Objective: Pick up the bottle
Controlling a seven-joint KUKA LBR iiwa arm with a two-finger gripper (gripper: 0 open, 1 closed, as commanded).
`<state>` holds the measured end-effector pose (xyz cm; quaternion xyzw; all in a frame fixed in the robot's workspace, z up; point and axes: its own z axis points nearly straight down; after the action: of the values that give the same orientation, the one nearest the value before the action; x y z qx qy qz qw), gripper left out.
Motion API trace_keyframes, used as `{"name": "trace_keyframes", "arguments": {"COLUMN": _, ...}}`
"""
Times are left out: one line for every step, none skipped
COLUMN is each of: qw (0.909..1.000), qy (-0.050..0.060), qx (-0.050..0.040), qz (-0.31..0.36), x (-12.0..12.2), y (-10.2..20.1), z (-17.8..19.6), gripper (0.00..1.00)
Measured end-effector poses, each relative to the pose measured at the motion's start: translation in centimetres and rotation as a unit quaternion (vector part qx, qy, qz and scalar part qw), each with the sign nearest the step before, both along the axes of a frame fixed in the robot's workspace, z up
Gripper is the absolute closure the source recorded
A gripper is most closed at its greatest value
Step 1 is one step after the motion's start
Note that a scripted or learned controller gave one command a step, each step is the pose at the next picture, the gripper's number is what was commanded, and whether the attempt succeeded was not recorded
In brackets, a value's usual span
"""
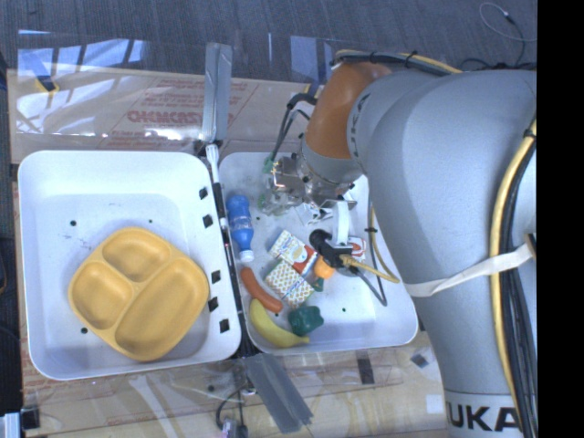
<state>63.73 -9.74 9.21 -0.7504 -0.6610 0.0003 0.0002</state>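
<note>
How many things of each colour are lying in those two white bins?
Yellow: 2, the divided plate and the banana
Blue: 1, the bottle
Orange: 1, the carrot
Green: 1, the green vegetable
Patterned: 2, the upper carton and the lower carton
Total: 7, leaving out a few small items under the arm that are too cluttered to tell.

The arm (447, 199) covers the right bin's (239, 167) far right side and runs out of view at the right and bottom edges. The gripper (306, 190) is a dark tangle of parts and cables — how its jaws stand cannot be told. The small boxes' (290, 265) print is too small to read.
</note>
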Motion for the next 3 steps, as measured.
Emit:
{"name": "trace_keyframes", "arguments": {"qw": 0.9884, "qy": 0.000, "qx": 0.0003, "qz": -0.152, "x": 2.0, "y": 0.3, "z": 0.0, "gripper": 1.00}}
{"name": "trace_keyframes", "arguments": {"qw": 0.9721, "qy": 0.001, "qx": 0.0004, "qz": -0.235, "x": 1.9, "y": 8.5, "z": 14.2, "gripper": 1.00}}
{"name": "trace_keyframes", "arguments": {"qw": 0.9720, "qy": 0.002, "qx": 0.0000, "qz": -0.235, "x": 1.9, "y": 8.5, "z": 14.1, "gripper": 0.00}}
